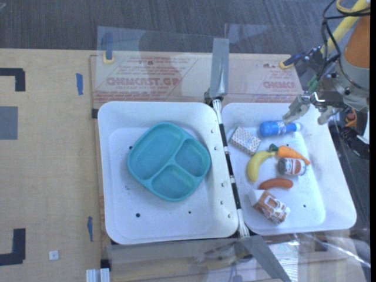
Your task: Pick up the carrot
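On your counter (47, 157), the left bin (117, 216) carries a teal divided plate (169, 160). Cross the seam into the right bin (335, 210) and you find a small patterned packet (245, 139), a banana (257, 164), a sausage (275, 184) and a wrapped snack (271, 207) — then the carrot (292, 153), lying just above a small can (291, 167) and below a blue bottle (277, 128). At the bin's upper right corner your gripper (306, 111) hovers with fingers spread — nothing between them, the carrot apart below.
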{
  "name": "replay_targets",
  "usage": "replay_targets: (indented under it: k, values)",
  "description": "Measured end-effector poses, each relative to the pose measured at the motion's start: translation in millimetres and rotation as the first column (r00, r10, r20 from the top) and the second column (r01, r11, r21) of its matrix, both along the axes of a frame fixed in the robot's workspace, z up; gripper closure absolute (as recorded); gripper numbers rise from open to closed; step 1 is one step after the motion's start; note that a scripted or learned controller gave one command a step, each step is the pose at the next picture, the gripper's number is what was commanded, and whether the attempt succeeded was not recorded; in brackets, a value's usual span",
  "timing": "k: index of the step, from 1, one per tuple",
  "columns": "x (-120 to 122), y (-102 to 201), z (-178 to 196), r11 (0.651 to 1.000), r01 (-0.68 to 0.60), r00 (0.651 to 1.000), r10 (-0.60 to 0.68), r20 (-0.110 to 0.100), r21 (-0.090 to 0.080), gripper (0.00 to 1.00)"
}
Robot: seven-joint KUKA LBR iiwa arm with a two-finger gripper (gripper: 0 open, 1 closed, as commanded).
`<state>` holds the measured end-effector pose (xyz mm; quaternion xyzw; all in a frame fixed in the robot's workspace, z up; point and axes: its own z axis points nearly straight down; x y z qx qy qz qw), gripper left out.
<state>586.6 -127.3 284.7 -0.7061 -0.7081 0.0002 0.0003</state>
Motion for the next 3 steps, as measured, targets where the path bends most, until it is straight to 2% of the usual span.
replay_targets:
  k: [1, 2, 3]
  values:
    - [-21.4, -8.6, -137.3, 1.0, -0.024, 1.0, 0.024, 0.001, 0.0, 0.0]
    - [21.8, -83.4, -187.6, 0.999, 0.049, 0.999, -0.049, 0.022, 0.001, 0.0]
    - [17.9, -84.1, -186.3, 0.999, 0.051, 0.999, -0.051, 0.011, 0.0, 1.0]
